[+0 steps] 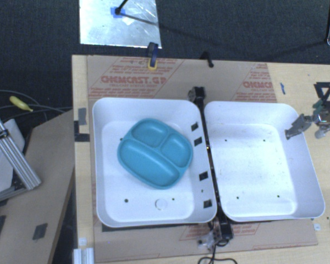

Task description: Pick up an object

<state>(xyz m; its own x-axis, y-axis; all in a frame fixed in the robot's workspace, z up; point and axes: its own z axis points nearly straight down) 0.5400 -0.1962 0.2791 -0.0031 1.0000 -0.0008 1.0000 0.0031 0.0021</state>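
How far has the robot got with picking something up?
Nothing looks done yet. The blue divided plate lies flat in the left bin, with nothing touching it. The gripper is over the right bin's far right edge, with nothing seen between its fingers. Left to do: reach across to the plate, grasp it and lift it.
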